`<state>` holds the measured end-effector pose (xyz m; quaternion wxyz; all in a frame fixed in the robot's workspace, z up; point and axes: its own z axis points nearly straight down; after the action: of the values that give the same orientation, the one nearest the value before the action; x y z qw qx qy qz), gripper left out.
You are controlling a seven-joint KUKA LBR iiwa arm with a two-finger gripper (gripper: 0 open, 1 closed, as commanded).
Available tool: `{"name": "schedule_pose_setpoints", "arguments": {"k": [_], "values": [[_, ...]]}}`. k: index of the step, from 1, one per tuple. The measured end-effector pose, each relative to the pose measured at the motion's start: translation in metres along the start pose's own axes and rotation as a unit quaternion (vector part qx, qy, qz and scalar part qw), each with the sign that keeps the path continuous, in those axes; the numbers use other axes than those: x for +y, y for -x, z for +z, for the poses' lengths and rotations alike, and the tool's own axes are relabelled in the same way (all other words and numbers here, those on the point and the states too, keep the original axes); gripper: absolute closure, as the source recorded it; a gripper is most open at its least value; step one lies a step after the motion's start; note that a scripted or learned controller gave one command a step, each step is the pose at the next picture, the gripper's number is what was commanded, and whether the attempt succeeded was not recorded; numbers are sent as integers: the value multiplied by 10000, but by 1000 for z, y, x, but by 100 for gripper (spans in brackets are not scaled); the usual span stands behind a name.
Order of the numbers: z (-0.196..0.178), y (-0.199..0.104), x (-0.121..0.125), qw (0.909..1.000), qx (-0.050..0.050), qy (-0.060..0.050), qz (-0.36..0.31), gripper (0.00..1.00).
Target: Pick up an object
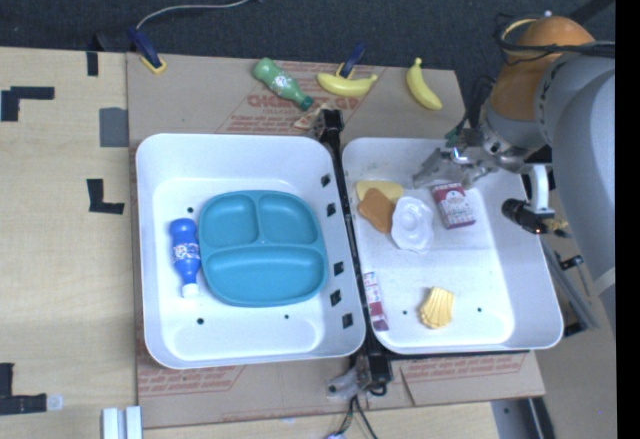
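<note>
Red-and-white small carton (455, 206) lies flat near the back of the right white bin (520, 317), and it looks like the likeliest target, since the gripper (447, 163) hangs just beside its upper edge, near the bin's rear wall. The grey arm (590, 157) with its orange band (535, 67) leans in from the right at a slant, so the metal tool points down and leftward toward the cluster of objects. Whether the tool is released or clenched cannot be told from this angle, and nothing is seen caught in it.

Just left of the carton sits a crumpled white plastic cup (412, 224), touching a tan and orange bread-like toy (378, 204); these three crowd together, which may make a clean pick awkward. A ridged yellow chip-shaped piece (436, 307) lies well apart toward the front, easier to reach alone.

In the left white bin (160, 327), a blue divided plastic plate (264, 247) rests with a small blue bottle (184, 255) just beside it. Outside, on the cardboard, lie two yellow toy bananas (346, 83) and a green bottle (281, 83).
</note>
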<state>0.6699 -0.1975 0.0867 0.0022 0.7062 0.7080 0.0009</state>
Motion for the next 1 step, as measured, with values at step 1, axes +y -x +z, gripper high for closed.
{"name": "schedule_pose_setpoints", "arguments": {"k": [1], "values": [[0, -6, -24, 10000, -9, 4, 9, 0]]}}
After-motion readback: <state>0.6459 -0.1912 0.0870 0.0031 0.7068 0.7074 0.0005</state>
